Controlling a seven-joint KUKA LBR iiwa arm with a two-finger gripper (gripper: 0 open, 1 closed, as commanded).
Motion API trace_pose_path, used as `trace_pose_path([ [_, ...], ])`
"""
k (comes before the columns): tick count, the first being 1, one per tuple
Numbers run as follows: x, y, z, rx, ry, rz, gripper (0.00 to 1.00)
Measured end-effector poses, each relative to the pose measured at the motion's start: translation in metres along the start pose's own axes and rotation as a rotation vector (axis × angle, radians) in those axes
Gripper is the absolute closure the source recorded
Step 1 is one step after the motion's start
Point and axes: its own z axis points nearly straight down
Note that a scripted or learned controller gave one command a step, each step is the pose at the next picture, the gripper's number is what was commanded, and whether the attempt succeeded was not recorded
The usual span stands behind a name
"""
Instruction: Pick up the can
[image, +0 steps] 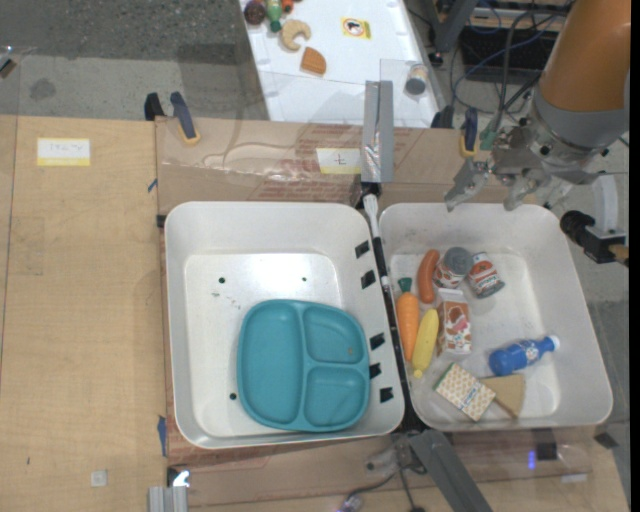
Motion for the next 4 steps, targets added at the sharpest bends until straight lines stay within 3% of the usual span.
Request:
trace_pose_path([
  [1,-0.06,-0.038,0.106,0.002,0.001,0.237,0.0],
  [2,-0.076,-0.018,0.147,-0.039,0.0,0.273,0.0],
  [3,-0.076,-0.017,0.155,-0.061,-0.001,0.289,0.0],
  [4,-0.075,-0.02,0.155,-0.062,0.003,0.383,0.0],
])
